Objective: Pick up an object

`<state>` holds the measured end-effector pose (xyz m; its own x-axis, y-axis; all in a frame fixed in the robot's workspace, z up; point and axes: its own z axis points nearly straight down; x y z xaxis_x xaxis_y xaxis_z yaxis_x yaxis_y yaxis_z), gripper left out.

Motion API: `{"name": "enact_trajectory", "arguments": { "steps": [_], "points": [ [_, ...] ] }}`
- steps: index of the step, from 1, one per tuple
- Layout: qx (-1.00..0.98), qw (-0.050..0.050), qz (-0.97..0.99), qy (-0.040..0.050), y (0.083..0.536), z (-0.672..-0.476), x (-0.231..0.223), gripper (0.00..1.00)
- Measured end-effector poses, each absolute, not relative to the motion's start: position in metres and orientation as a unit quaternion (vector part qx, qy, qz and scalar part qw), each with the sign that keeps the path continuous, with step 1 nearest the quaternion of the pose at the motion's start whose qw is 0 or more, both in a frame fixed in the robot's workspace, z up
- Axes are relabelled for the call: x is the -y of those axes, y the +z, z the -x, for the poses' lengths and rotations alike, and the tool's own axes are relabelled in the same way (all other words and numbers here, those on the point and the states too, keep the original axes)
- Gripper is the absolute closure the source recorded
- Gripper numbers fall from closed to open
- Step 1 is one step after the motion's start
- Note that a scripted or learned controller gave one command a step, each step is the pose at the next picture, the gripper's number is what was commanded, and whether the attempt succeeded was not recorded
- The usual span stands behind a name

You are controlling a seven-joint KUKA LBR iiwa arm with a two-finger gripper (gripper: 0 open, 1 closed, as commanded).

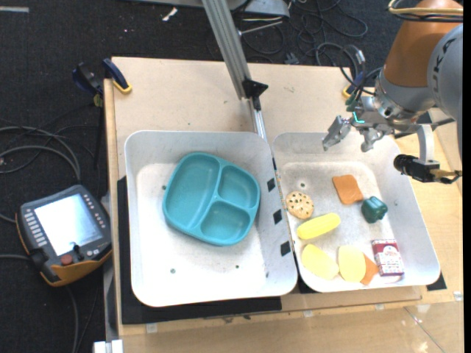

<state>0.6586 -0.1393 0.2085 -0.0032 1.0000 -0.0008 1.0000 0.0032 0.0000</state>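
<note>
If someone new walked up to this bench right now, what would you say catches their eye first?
Probably the teal divided plate, lying alone in the left bin. Next, the cluster of small items in the right bin: a round cookie, a yellow banana-like piece, an orange slab and a small red carton. The arm's tool hangs over that bin's far edge with its fingers spread, holding nothing.

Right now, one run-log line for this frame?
hand: open, holding nothing, over right bin's far edge | teal plate: left bin | pick: not yet done
</note>
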Motion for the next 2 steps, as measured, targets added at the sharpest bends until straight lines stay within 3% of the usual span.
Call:
{"name": "enact_trajectory", "arguments": {
  "steps": [2],
  "points": [
    [-0.708, -0.002, -0.706, -0.0018, 0.101, -0.655, 0.128, 0.0]
  ]
}}
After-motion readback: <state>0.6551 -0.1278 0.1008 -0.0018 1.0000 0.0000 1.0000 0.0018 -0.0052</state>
